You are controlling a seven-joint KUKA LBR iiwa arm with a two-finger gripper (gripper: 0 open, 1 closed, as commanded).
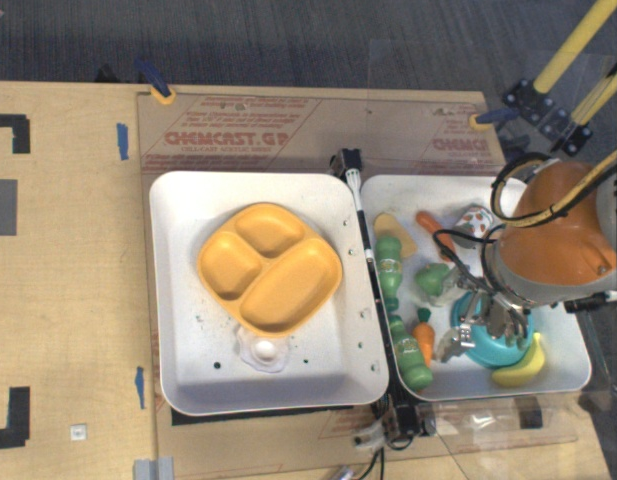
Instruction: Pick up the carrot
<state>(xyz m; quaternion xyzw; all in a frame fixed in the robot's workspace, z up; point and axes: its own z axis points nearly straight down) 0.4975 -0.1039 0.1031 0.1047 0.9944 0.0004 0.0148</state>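
Arm (563,233) reached in from the right over the right bin (578,373), orange band above the wrist plainly seen. Gripper (466,336) hung low in the near part of that bin, just right of the carrot (424,340). Fingers stood slightly apart with nothing between them; carrot not held. Carrot lay on the bin floor near the left wall, green top pointing far, just right of a row of green vegetables (391,268). A teal dish (496,348) sat under the gripper, a banana (523,365) touching its near right rim. A second orange piece (428,223) lay at the far side. Left bin (178,298) held a yellow divided plate (270,266) and a small white object (265,349) near it.
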